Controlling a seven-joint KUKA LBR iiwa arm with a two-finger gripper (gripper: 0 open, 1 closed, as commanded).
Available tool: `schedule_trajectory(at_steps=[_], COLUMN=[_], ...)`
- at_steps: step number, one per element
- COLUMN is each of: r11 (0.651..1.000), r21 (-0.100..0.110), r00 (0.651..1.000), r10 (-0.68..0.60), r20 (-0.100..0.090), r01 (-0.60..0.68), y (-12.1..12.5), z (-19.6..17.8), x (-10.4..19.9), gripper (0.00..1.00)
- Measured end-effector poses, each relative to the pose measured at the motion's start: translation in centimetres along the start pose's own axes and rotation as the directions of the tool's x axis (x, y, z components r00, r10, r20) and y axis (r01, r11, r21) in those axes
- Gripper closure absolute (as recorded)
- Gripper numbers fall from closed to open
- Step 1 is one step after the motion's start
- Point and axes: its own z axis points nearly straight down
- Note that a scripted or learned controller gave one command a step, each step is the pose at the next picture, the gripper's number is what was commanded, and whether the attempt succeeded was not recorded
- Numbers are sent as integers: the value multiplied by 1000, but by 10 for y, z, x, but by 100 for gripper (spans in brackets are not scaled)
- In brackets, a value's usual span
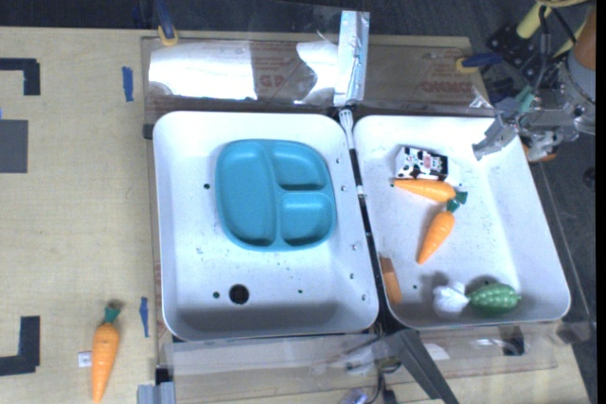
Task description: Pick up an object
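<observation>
The right bin [530, 203] holds several small objects. A black-and-white patterned item [421, 164] lies near its back. Just below it sit two toy carrots, one lying crosswise [426, 189] and one slanting down [436, 235]. At the front are a white piece [451, 298] and a green ribbed vegetable [494, 297], touching each other. A small orange stick [389, 282] lies along the bin's left wall. My gripper [499, 134] hovers over the back right corner of this bin, apart from all the objects and to the right of the patterned item.
The left bin [180, 232] holds a blue divided plate [276, 194]. Another toy carrot [104, 350] lies on the wooden bench at front left. A clear panel [256, 61] stands behind the bins. Cables and the arm crowd the upper right.
</observation>
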Motion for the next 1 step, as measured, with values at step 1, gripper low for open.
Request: schedule_trajectory(at_steps=[1], r11=[978], r21=[-2], r00=[978], r10=[-208], r20=[-1], r01=[208], y=[1], z=[166], x=[30], gripper=[0])
